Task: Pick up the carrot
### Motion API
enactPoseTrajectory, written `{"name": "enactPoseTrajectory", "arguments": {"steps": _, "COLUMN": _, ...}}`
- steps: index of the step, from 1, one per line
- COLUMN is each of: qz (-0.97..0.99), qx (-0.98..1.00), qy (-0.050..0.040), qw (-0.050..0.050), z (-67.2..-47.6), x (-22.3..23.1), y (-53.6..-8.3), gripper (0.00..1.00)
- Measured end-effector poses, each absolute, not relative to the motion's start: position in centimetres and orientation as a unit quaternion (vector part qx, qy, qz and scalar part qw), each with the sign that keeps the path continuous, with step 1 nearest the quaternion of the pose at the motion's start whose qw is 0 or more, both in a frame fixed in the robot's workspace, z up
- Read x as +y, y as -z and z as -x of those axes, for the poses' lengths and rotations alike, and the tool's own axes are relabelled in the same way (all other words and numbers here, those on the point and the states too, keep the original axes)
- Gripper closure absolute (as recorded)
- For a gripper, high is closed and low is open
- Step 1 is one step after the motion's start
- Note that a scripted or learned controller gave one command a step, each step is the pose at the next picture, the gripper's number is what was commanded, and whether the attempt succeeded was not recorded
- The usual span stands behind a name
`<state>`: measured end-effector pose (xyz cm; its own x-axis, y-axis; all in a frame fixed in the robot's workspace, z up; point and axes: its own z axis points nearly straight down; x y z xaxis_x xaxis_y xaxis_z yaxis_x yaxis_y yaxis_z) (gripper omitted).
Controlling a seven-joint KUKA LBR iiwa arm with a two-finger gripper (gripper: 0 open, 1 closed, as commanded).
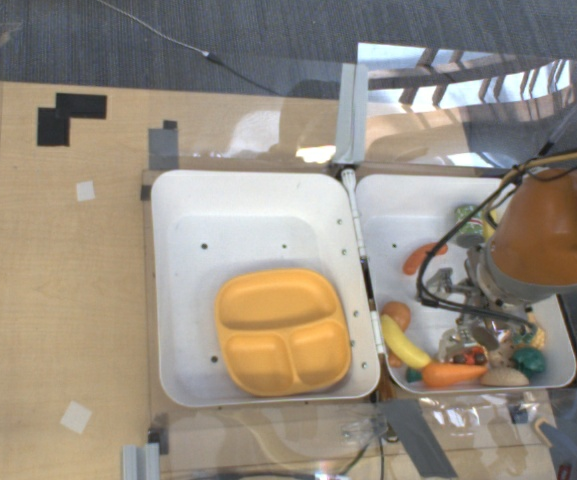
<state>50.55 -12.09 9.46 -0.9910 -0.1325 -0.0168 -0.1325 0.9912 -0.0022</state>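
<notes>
With the gripper low over the clutter, fingers unreadable, you needed to settle squarely astride the orange tapered carrot, clear of the yellow banana.

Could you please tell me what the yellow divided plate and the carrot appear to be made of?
The yellow three-compartment plate in the left white bin looks like moulded plastic: uniform colour, rounded ridges, soft matte sheen. The orange carrot, lying beside the yellow banana in the right bin, seems to be toy plastic, being smooth and evenly coloured, though that is uncertain.

I see the tray in the left bin; in the right bin, the carrot lies nearest, banana to its left.
</notes>
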Motion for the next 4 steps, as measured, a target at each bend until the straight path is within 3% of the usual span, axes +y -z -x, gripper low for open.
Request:
{"name": "enactPoseTrajectory", "arguments": {"steps": 1, "qz": 0.069, "qx": 0.998, "qy": 0.0017, "qw": 0.013, "z": -50.9, "x": -12.1, "y": -10.6, "gripper": 1.0}}
{"name": "enactPoseTrajectory", "arguments": {"steps": 2, "qz": 0.049, "qx": 0.999, "qy": 0.0023, "qw": 0.009, "z": -50.9, "x": -9.2, "y": -9.1, "gripper": 1.0}}
{"name": "enactPoseTrajectory", "arguments": {"steps": 3, "qz": -0.099, "qx": 0.995, "qy": 0.0015, "qw": 0.013, "z": -49.9, "x": -8.7, "y": -9.2, "gripper": 1.0}}
{"name": "enactPoseTrajectory", "arguments": {"steps": 4, "qz": 0.05, "qx": 0.999, "qy": 0.0007, "qw": 0.009, "z": -49.1, "x": -5.0, "y": -24.7, "gripper": 1.0}}
